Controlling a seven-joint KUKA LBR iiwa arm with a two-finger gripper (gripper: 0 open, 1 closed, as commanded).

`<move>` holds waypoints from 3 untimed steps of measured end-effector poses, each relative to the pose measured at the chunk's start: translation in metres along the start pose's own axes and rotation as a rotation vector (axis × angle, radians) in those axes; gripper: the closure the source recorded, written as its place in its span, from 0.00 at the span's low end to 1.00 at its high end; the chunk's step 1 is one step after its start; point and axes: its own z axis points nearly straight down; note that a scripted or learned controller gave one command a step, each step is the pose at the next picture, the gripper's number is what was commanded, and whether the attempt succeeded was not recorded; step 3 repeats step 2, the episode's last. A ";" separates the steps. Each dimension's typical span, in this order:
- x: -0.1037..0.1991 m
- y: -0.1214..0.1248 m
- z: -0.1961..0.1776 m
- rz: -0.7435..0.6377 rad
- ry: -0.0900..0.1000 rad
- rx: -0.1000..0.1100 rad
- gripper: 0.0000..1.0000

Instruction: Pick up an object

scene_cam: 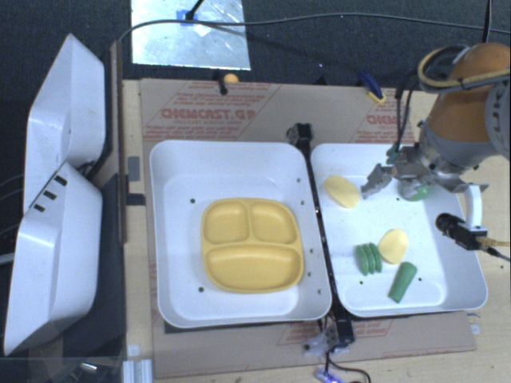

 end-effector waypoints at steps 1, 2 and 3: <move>0.018 0.053 -0.015 -0.002 0.000 -0.002 0.00; 0.017 0.052 -0.015 0.000 0.000 0.000 0.00; 0.017 0.052 -0.015 0.000 0.000 0.000 0.00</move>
